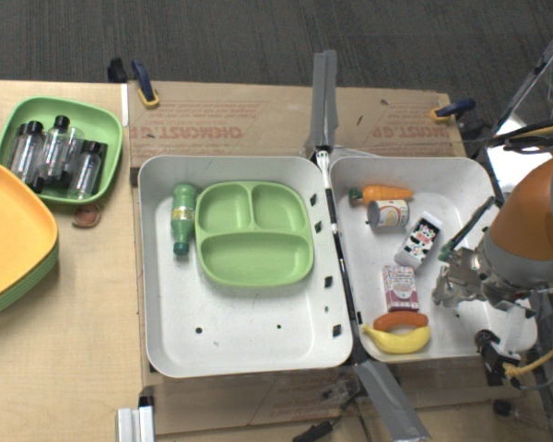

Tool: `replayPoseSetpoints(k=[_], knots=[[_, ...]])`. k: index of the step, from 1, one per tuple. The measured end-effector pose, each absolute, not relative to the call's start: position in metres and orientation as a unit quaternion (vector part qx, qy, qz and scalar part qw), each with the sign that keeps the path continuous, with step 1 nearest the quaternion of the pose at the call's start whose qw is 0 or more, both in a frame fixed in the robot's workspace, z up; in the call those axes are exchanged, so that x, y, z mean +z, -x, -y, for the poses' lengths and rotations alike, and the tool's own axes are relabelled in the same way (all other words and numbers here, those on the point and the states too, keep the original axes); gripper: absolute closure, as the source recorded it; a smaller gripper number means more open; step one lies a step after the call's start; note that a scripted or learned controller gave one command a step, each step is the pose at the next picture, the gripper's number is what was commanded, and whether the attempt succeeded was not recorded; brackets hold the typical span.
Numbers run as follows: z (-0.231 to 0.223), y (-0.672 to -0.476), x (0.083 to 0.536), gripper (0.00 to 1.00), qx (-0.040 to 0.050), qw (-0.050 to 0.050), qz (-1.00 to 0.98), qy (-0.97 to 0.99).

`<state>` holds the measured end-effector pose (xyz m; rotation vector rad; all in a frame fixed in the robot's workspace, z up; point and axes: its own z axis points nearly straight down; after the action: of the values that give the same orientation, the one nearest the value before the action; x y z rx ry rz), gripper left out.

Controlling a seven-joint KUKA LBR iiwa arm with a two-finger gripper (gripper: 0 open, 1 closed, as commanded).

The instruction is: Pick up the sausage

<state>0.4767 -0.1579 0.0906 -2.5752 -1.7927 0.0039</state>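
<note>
- Right now the sausage (400,320) lies near the front edge of the right bin (461,175), resting against the top of a yellow banana (398,339).
- Just behind the sausage lies a pink carton (400,287); further back are a black-and-white packet (421,238), a small can (388,214) and a carrot (383,192).
- To the sausage's right, the gripper (453,284) hangs over the bin floor, apart from it; whether it is spread or closed I cannot tell.
- Well left of the sausage, the left bin (166,339) holds a green divided plate (254,232) and a green bottle (182,217).
</note>
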Motion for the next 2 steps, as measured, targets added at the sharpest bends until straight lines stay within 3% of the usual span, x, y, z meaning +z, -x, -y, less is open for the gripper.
replayPoseSetpoints(k=[2], knots=[[0.214, -0.477, 0.091, 1.00, 0.0015, 0.001, 0.477, 0.879]])
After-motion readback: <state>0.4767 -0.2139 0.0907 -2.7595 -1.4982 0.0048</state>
